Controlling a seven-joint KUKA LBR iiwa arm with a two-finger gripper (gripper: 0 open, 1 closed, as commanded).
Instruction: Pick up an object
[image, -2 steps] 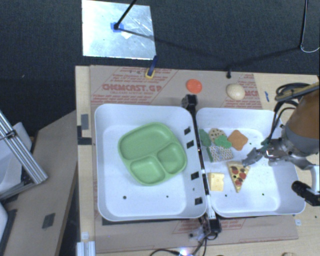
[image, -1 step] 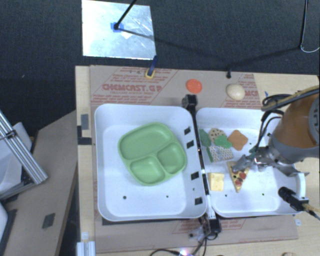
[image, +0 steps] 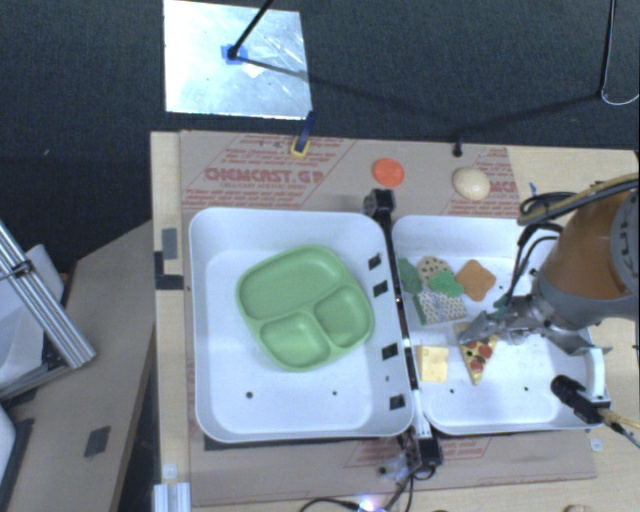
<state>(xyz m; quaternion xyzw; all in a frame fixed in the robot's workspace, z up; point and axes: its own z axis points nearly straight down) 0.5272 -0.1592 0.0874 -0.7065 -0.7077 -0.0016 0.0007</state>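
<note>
The right bin (image: 520, 405) holds several small toy foods. They are a pizza slice (image: 478, 360), a yellow cheese square (image: 433, 363), an orange bread piece (image: 476, 279), a brown cookie (image: 433, 268), a green leafy piece (image: 411, 275) and a speckled piece (image: 440, 305). My gripper (image: 487, 326) hangs low over the middle of this bin. It is just above the wide end of the pizza slice and beside the speckled piece. The orange-banded arm (image: 595, 260) reaches in from the right.
A green divided plate (image: 303, 306) lies in the left bin (image: 225, 400). On the cardboard behind the bins sit an orange disc (image: 388, 172), a cream egg shape (image: 471, 183) and a yellow clip (image: 300, 148). A black divider (image: 397, 310) runs between the bins.
</note>
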